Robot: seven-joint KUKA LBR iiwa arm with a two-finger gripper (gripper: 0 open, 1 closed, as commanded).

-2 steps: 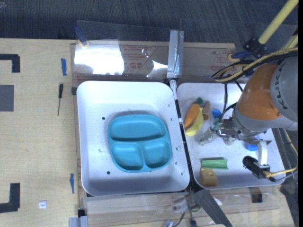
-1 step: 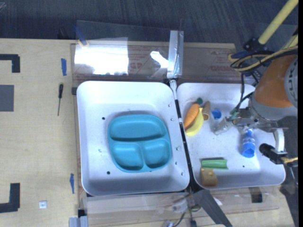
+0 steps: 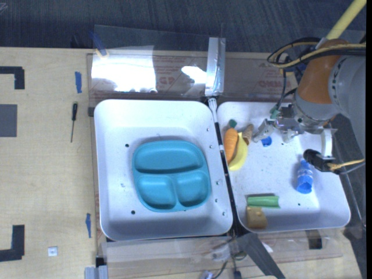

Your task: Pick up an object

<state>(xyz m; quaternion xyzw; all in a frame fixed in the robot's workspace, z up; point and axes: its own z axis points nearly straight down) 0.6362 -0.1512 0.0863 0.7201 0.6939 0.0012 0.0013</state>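
Overhead, in the one fixed view, the end effector (image 3: pixel 278 127) hung low over the far part of the right bin (image 3: pixel 334 214), reaching in from the right under the arm's orange band (image 3: pixel 317 80). Whether it was released or clenched could not be told, since the wrist hid that part, and nothing showed in its grasp. The nearest pieces lay just to its left: a small brown piece (image 3: pixel 249 133), then a carrot (image 3: pixel 231 143) resting against a banana (image 3: pixel 239 154) by the bin's left wall, both with their long axes running roughly far to near. A blue bottle (image 3: pixel 304 176) lay nearer the camera on the right, and a green block (image 3: pixel 262 200) and brown chunk (image 3: pixel 256 217) sat at the near edge, well apart. The left bin (image 3: pixel 110 127) held a blue tray (image 3: pixel 171 175). Judging by this, any pick would call for a short shift leftward.
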